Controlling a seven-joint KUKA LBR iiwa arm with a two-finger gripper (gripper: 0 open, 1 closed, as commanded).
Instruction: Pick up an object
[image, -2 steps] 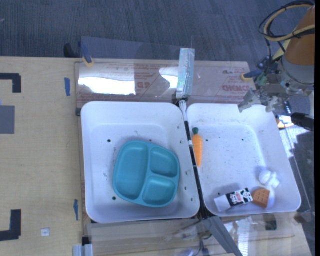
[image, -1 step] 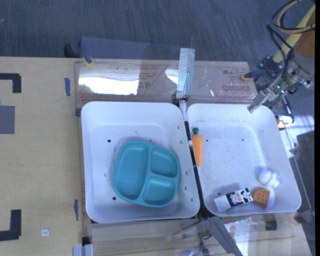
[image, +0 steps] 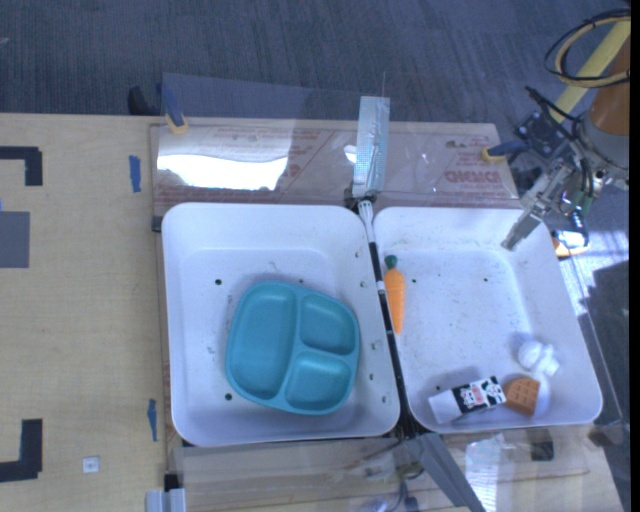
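In the right bin (image: 560, 300), an orange toy carrot (image: 395, 296) lies along the left wall. A small white lump (image: 534, 354) rests near the right wall. At the front, a white carton with black patches (image: 468, 398) lies on its side, touching a brown waffle-like piece (image: 522, 394). A teal divided plate (image: 292, 346) sits in the left bin (image: 190, 250). My gripper (image: 520, 232) hangs over the right bin's far right corner, well above and away from all these objects, with nothing seen in it.
The arm (image: 585, 150) with its cables comes in from the upper right. A clear panel (image: 300, 150) and an upright metal strip (image: 371, 145) stand behind the bins. A wooden bench top (image: 70, 300) extends to the left.
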